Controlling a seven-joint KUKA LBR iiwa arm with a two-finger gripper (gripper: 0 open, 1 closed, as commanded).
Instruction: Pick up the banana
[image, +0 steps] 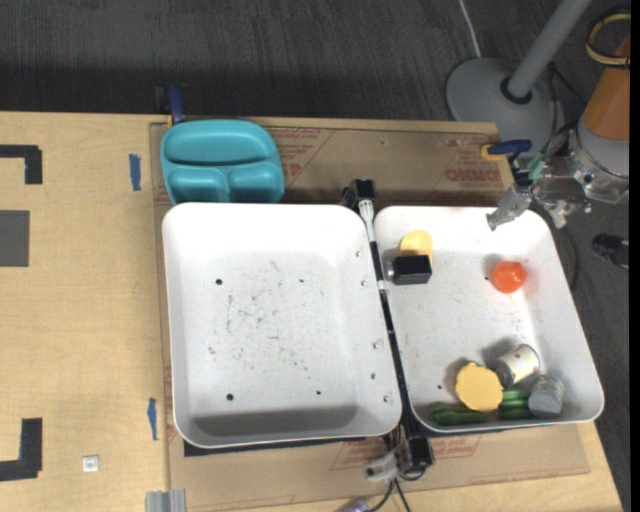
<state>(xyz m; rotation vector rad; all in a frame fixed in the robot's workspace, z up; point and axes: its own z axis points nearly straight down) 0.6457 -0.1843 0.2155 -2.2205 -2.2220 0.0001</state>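
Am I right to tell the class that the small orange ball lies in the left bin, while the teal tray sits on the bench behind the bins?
Not quite. The camera view shows the orange ball in the right bin, near its far right side, not in the left bin. The rest holds: the teal tray sits on the bench behind the bins.

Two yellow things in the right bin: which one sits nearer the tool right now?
The small yellow piece at the bin's far left edge, just above a black block, is nearer the tool. The round yellow disc lies at the near edge.
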